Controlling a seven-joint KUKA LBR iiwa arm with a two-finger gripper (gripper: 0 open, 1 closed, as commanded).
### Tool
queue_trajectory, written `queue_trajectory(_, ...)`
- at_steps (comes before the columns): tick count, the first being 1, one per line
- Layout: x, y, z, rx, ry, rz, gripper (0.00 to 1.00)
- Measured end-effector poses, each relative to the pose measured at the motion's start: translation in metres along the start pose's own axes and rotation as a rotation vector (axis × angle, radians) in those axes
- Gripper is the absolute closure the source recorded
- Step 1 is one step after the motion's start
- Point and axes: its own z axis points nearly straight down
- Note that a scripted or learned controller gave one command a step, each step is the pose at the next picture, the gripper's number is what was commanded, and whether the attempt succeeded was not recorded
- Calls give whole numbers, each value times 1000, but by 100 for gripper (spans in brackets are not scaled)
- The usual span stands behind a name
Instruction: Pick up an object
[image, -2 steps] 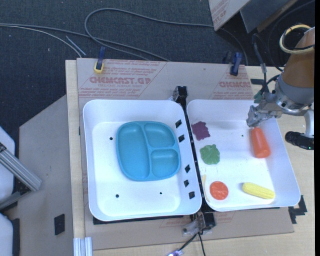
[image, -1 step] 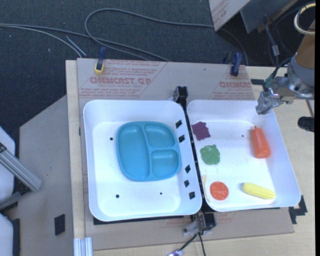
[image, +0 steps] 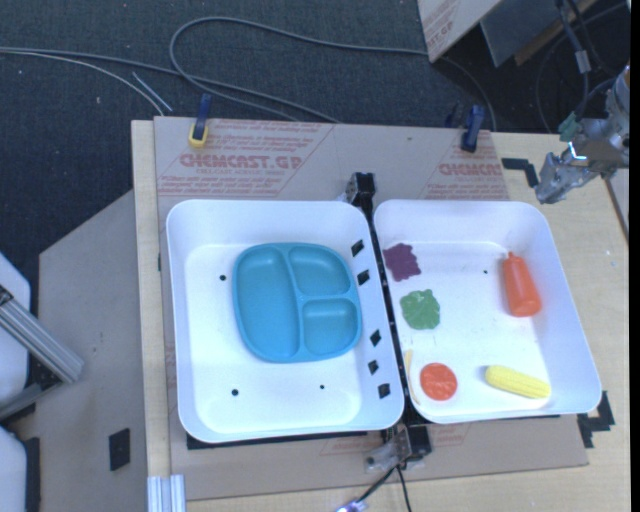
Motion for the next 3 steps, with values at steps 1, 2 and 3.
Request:
queue_trajectory(1, 43, -14, 16, 12, 5, -3, 100)
queue_trajectory(2, 91, -22, 34, 13, 6, -4, 100)
queue_trajectory(3, 142, -25, 48, 13, 6, -4, 100)
